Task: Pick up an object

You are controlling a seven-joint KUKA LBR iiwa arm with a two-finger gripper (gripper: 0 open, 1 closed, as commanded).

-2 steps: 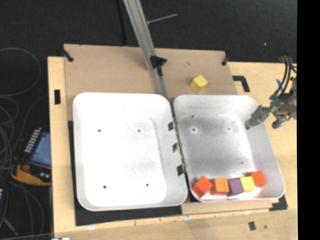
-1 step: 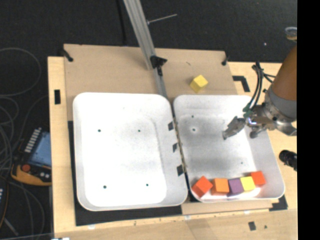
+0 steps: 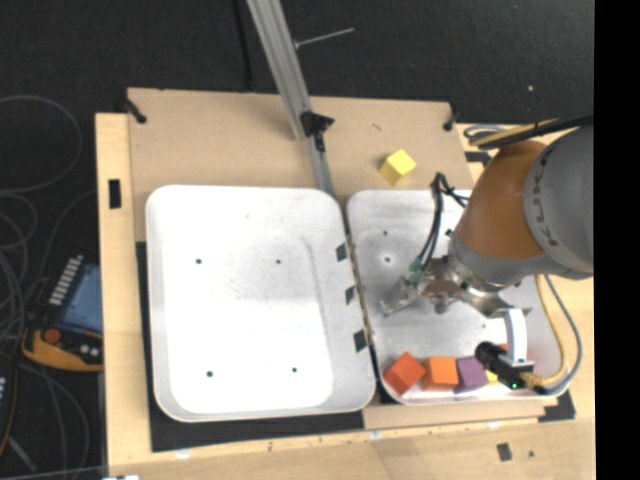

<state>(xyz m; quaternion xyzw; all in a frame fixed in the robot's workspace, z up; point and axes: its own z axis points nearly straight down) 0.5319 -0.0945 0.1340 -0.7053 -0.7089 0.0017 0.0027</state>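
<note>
A dark floor surrounds a pale wooden table (image 3: 250,138) carrying two shallow white bins. The hand (image 3: 420,290) hangs low over the bare middle of the right bin (image 3: 385,223); whether it is released or clenched cannot be told, and nothing is seen held in it. Candidate objects lie nearer the viewer than the hand, along the bin's near wall: a red-orange block (image 3: 405,372), an orange block (image 3: 441,371) and a purple block (image 3: 470,372), set in a tight row, apparently touching. A yellow cube (image 3: 397,165) rests on the table beyond the hand, outside the bins. The left bin (image 3: 245,298) is smooth, rounded-cornered plastic; the blocks look matt and hard-edged. A sound grasp probably takes the red-orange block, whose outer side is free, closing across flat opposite faces.
</note>
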